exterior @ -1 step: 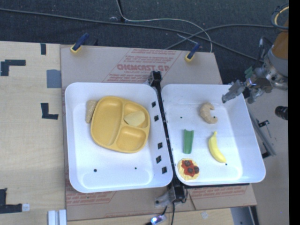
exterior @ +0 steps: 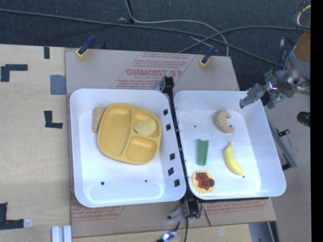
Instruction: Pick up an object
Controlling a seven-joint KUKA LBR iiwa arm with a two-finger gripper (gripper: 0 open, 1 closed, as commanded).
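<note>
The right bin (exterior: pixel 262 185) holds a tan croissant-shaped piece (exterior: pixel 223 121), a green stick (exterior: pixel 202 152), a yellow banana (exterior: pixel 232 158) and a small round red-and-yellow piece (exterior: pixel 203 181). My gripper (exterior: pixel 261 99) hangs over the bin's upper right corner, to the right of and slightly above the croissant piece. It is open, its two grey fingers spread apart with nothing between them.
The left bin (exterior: pixel 86 185) holds a yellow divided plate (exterior: pixel 126 142) with a pale chip (exterior: pixel 145 127) in one compartment, and a tan bread piece (exterior: pixel 97 119) against the plate's left edge. A black divider (exterior: pixel 174 135) separates the bins. Cables run across the dark floor behind.
</note>
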